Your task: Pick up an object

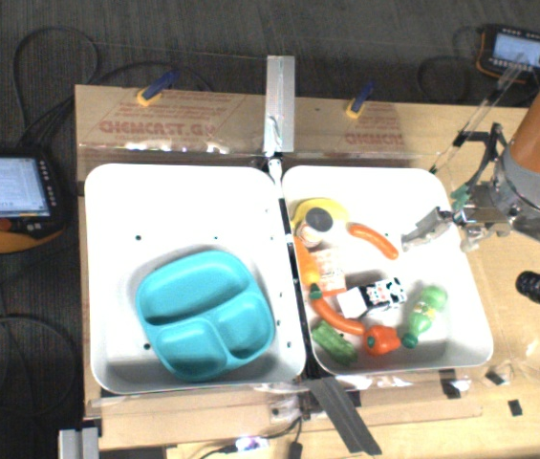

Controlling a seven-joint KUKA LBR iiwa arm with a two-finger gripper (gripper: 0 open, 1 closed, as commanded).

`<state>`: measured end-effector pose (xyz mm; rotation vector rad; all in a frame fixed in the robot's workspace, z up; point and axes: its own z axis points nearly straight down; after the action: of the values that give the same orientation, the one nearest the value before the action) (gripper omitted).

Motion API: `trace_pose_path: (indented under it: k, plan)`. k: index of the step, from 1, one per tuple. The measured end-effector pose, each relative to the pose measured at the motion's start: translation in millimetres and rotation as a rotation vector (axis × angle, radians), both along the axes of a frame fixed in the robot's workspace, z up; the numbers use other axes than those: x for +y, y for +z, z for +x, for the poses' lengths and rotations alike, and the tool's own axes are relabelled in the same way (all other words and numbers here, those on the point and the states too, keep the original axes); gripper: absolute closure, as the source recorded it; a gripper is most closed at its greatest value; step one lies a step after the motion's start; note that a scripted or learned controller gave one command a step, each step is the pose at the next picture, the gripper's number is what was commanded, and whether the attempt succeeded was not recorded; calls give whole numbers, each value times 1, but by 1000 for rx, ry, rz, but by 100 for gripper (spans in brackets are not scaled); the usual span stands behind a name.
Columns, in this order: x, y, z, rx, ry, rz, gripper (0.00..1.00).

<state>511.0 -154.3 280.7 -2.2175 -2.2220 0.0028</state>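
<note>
The arm's tool (429,228), whose grip state cannot be told, hovers over the right white plastic bin (461,295) near its right edge, approaching (nothing grasped). Next: descend onto the curved orange plastic toy (373,239) nearby.

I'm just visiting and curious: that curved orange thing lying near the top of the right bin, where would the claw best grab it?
Probably at the middle of the orange curved piece, coming straight down from above. It lies flat and is slim, so fingers could close across its narrow width. Its middle has bare bin floor on both sides, while its left end runs up against the yellow toy.
</note>
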Motion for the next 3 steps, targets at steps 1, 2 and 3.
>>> trace_pose_path:
  k: [1, 2, 3]
  plan:
    - [30, -101, 62, 0, 57, 0, 0]
    - [26, -105, 73, -2, 233, -1, 0]
    - [-18, -192, 99, -12, 87, -1, 0]
